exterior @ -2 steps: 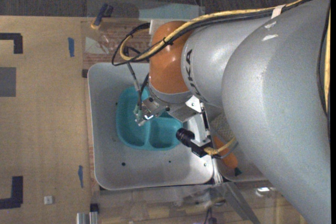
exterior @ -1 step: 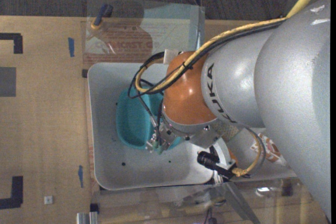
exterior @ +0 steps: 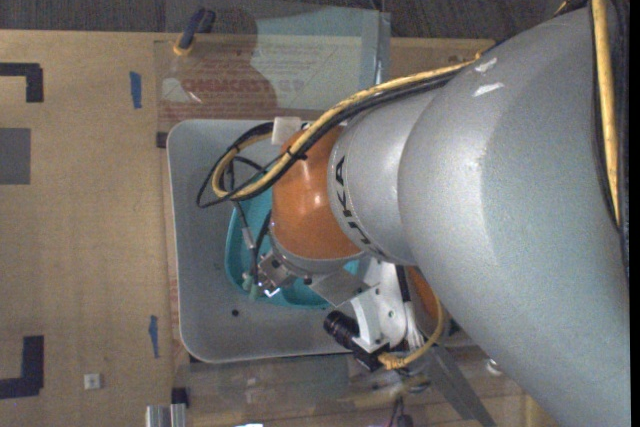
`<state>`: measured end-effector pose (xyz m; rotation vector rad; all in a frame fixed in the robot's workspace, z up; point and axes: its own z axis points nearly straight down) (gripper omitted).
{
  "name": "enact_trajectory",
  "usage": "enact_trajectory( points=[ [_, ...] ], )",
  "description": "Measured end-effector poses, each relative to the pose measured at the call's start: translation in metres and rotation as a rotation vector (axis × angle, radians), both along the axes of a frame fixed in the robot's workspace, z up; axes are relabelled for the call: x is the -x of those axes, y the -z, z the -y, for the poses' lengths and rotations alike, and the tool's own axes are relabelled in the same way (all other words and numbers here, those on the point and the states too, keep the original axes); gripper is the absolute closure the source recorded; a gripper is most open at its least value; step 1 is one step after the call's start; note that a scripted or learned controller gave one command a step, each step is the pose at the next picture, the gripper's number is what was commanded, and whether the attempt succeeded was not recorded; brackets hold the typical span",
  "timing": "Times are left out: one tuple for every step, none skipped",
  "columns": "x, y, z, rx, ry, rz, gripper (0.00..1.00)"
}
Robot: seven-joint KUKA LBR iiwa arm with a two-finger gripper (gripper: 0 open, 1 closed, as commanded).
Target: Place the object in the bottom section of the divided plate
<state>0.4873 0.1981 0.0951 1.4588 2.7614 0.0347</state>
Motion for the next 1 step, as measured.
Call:
enact_trajectory(
  points=[
    [0.0057,-0.0169,0.0495,-0.006,0.044,-0.017,1.00]
  ],
)
